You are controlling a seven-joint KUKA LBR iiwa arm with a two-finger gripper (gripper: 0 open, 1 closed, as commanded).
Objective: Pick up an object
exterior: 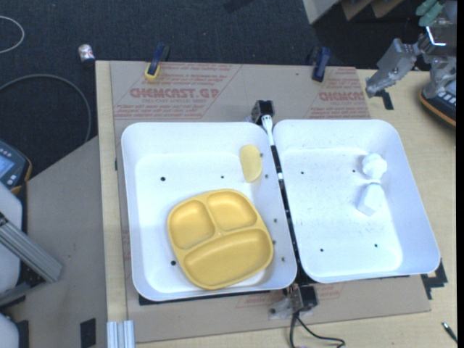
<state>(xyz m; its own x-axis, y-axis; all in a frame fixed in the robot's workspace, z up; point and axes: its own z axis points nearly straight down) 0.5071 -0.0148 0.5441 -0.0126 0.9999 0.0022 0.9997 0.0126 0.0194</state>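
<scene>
A single fixed camera looks down from above at a slant, from the near edge of the surface [217,96] toward its far edge at the top of the frame. It stands far enough back that both white bins, the left bin [138,194] and the right bin [406,194], fit side by side across the middle, with dark floor [109,13] along the top.

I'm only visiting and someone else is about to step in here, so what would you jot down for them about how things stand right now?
Pincer: up at the far right, beyond the bins, above the bench, with nothing seen in it; whether open or shut cannot be told.
Left bin: a yellow divided plate lies near the front, and a small pale yellow piece lies by the right wall.
Right bin: two small white objects on its right side, close together.
Done: nothing picked up yet.
Left: bring the arm down over one object and grasp it.
</scene>
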